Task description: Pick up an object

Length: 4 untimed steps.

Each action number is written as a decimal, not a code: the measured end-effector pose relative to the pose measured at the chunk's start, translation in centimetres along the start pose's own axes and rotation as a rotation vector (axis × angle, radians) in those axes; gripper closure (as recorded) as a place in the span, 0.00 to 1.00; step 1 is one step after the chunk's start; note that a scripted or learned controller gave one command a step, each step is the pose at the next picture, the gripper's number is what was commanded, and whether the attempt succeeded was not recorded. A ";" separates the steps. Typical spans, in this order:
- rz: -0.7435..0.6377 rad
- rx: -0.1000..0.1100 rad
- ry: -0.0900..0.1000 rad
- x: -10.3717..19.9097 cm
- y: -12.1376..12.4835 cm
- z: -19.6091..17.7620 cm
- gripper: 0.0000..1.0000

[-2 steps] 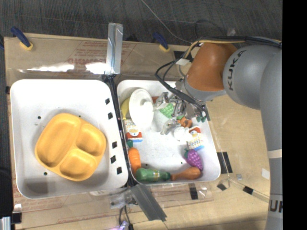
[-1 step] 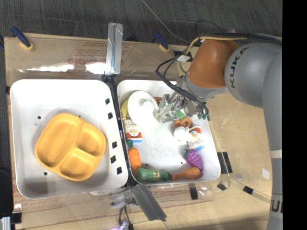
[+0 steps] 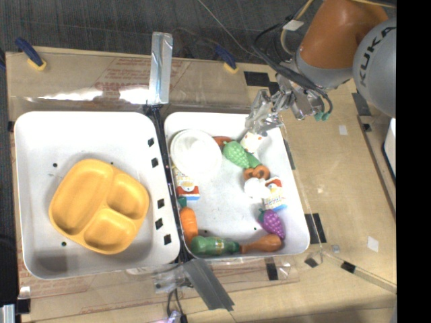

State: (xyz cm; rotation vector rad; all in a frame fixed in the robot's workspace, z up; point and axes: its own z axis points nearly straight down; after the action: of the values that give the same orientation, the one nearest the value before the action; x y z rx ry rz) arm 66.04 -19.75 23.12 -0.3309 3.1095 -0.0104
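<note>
1. Camera view, nearest edge first: along the near wall of the right bin (image 3: 296, 207) a green bottle-shaped toy (image 3: 214, 246) was seen lying on its side, with an orange carrot-like piece (image 3: 188, 224) at its left end and a brown-orange piece (image 3: 264, 243) at its right.
2. Just above these, by the right wall, a purple grape cluster (image 3: 273, 222) was found, with small white and orange toys stacked beyond it.
3. In the left bin (image 3: 27, 180) a yellow divided tray (image 3: 100, 204) was lying, well apart from the arm.
4. Further back, a green ridged toy (image 3: 236, 155) lay with its long axis running from upper left to lower right, beside a white round lid (image 3: 195, 152).
5. At the far right corner the pincer (image 3: 264, 116) was hung over the bin rim; whether it was spread or closed could not be told.
6. The green ridged toy was judged the nearest candidate, lying just down and to the left of the pincer, so a short descent in that direction would be called for.
</note>
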 end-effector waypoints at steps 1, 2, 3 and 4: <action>-0.122 -0.006 0.008 0.2 0.1 0.0 1.00; -0.290 -0.010 0.011 -0.7 4.9 2.1 1.00; -0.257 -0.008 0.005 -2.6 12.6 -2.1 1.00; -0.258 -0.006 0.004 -2.6 12.5 -3.2 1.00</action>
State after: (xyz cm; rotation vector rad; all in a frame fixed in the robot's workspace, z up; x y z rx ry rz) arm 65.93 -6.97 26.24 -0.7287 3.0464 -0.0051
